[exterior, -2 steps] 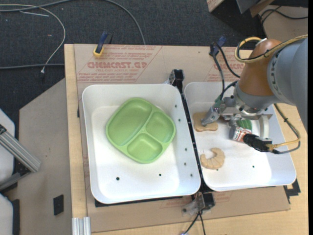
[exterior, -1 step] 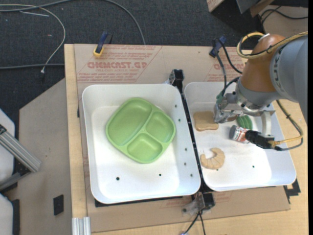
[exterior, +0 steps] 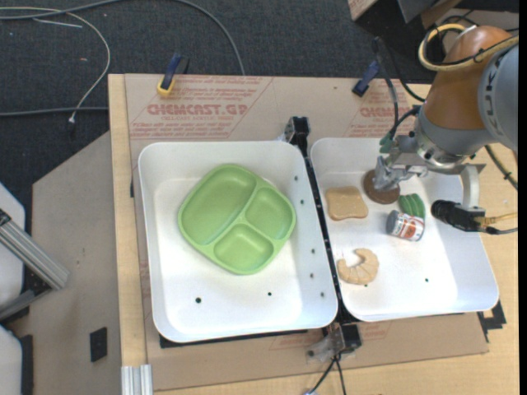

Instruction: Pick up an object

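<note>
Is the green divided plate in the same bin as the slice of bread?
No: the green plate lies in the left bin, the bread in the right bin.

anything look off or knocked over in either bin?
One thing: the small can in the right bin lies on its side, just below the green item. The green divided plate sits skewed in the left bin. The bread slice and bitten pastry lie flat; no spill.

Probably a robotics lab: clamped cardboard bench (exterior: 247, 97), loose cables (exterior: 99, 31), dark carpet (exterior: 272, 23).
</note>
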